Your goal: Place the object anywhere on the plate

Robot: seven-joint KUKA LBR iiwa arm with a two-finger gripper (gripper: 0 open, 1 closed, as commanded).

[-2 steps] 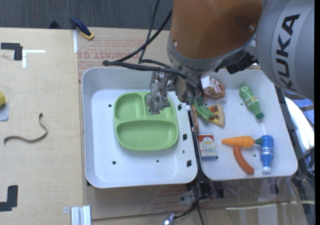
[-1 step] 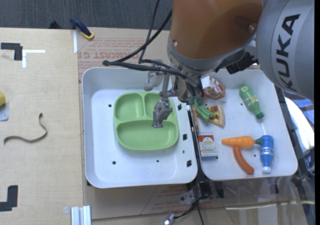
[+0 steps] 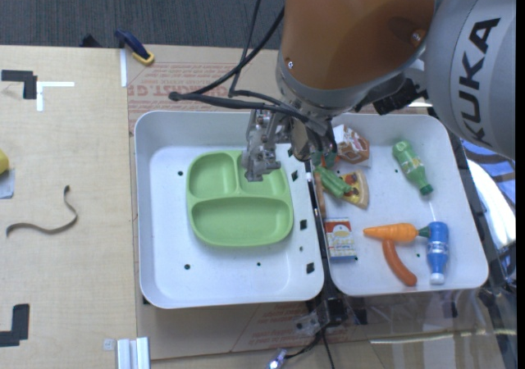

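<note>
The gripper [image 3: 262,164] hangs over the upper right compartment of the green divided plate [image 3: 238,224], which lies in the left bin [image 3: 160,277], and its grey fingers [image 3: 256,161] point down close to the plate's top rim. From this slanted angle I cannot tell whether they are spread or closed, and nothing can be made out between them, so there is no ground for saying an object is carried. The candidates for the task's object all lie in the right bin [image 3: 459,273]: a pizza slice [image 3: 353,188] with a green vegetable [image 3: 333,182] lying against it, a packet [image 3: 354,146] above them, a green bottle [image 3: 411,165], a carrot [image 3: 392,233], a red sausage [image 3: 399,265], a blue bottle [image 3: 438,250] and a small carton [image 3: 340,239] by the dividing wall. The main risk, as I judge it, is an empty release: if the pick failed, opening here would leave the plate bare. If something small is held, hidden by the fingers, dropping it this near the rim could let it roll off into the bin. A low descent could also knock the plate and shift it.
</note>
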